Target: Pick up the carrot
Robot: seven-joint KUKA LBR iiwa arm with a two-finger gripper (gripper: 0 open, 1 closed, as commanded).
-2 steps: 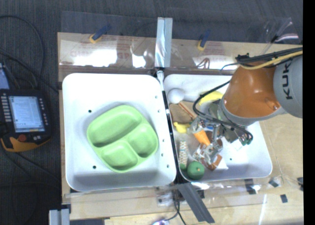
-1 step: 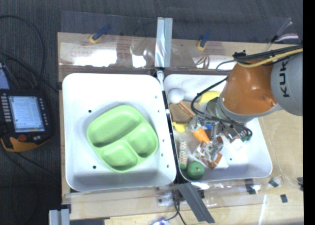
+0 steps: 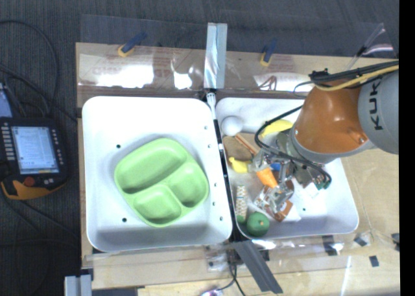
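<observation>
Just pincer (image 3: 275, 181) beside carrot (image 3: 265, 176)

The two bins (image 3: 104, 223) are white, and the divided tray (image 3: 162, 181) is pale green. The arm (image 3: 337, 120) is grey with an orange band; the carrot (image 3: 265, 176) is orange.

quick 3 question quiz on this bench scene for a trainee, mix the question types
1. True or false: the green tray lies in the left bin.
2. Which bin is the gripper over? A) left B) right
3. Fill in: the round green item sits near the right bin's ____ edge in the view.

Key: 1 true. 2 B; it hangs among the clutter beside the orange carrot. 3 bottom.
</observation>
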